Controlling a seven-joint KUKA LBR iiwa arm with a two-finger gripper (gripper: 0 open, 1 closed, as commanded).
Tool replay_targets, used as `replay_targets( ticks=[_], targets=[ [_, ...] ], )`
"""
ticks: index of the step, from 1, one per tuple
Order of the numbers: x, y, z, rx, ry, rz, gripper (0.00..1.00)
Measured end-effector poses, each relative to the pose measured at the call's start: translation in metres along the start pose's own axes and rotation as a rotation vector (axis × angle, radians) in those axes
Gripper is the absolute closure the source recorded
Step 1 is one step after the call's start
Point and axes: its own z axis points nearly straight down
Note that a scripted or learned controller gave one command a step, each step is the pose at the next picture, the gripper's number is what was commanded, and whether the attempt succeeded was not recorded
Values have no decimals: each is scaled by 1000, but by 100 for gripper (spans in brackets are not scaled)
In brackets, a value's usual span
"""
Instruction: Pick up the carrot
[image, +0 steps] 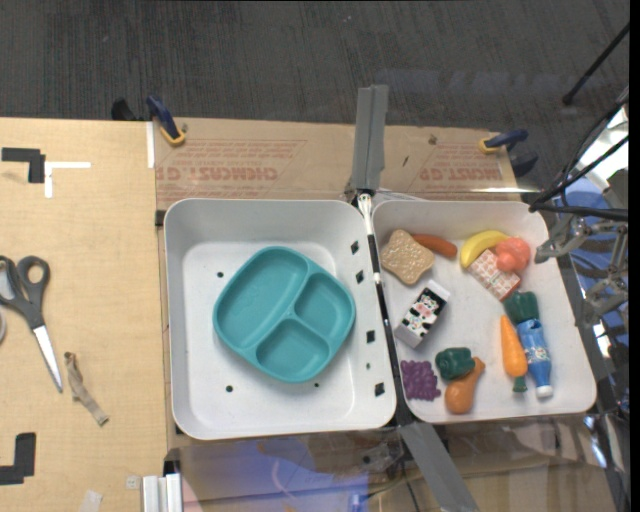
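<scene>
The carrot (512, 348) is a slim orange piece with a dark green top. It lies in the right bin (570, 400), close to that bin's right wall, with its tip toward the front. A blue and white tube (536, 357) lies along its right side, touching it or nearly so. A red and white packet (492, 273) sits just behind the green top.
The right bin also holds a toast slice (406, 256), a sausage (436, 243), a banana (482, 243), a small milk carton (423, 313), purple grapes (419, 379) and an orange and green vegetable (458, 382). A teal divided plate (285, 313) lies in the left bin. Scissors (35, 315) rest on the bench at left.
</scene>
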Motion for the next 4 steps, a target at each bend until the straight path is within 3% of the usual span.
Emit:
replay_targets(
  ticks=[1, 2, 3, 4],
  targets=[
    [-2, -18, 160, -2, 2, -37, 0],
    [-1, -24, 269, -2, 2, -334, 0],
    [-4, -22, 259, 0, -2, -339, 100],
    [-45, 27, 181, -1, -1, -289, 100]
  ],
)
